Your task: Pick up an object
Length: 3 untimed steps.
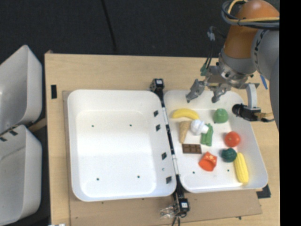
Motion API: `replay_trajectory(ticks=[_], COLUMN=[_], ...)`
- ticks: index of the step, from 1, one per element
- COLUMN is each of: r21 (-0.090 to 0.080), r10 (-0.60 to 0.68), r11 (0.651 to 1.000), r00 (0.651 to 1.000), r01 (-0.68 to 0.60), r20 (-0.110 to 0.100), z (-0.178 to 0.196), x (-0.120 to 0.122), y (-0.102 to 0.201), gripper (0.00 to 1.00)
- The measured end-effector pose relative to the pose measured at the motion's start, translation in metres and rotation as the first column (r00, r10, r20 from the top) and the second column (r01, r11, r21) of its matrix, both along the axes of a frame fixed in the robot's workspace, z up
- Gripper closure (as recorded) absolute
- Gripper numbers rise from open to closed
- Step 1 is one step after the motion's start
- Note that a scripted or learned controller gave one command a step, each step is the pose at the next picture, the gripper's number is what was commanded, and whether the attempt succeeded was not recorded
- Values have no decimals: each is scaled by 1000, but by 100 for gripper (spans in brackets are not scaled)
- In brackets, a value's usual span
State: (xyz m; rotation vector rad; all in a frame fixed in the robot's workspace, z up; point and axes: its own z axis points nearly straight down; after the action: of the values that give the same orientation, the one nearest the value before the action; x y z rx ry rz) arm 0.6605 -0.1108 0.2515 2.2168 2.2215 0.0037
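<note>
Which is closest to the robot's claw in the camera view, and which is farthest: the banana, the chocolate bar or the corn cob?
From the gripper:
1. Banana, just below it, near the bin's top.
2. Chocolate bar, mid-bin by the divider.
3. Corn cob, bottom right corner.

Two white bins (75,126); nine toy foods (207,140): one banana (185,113), one corn cob (241,167), seven others.

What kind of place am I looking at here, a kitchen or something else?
Most likely a robotics lab bench set up for grasping trials, not a kitchen. A robot arm hangs its gripper over two white bins on a wooden board, and the food, like the banana and corn cob, looks like plastic toys.
</note>
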Motion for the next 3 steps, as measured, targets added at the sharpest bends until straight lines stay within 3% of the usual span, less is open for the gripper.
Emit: replay_trajectory(ticks=[1, 2, 3], r21=[-3, -15, -21], r10=[2, -11, -12], r11=[1000, 1000, 1000], r00=[1000, 1000, 1000], r01=[-2, 11, 12], r20=[-5, 5, 8], z=[-134, -94, -82], x=[29, 30, 30], y=[13, 46, 56], gripper=[0, 0, 0])
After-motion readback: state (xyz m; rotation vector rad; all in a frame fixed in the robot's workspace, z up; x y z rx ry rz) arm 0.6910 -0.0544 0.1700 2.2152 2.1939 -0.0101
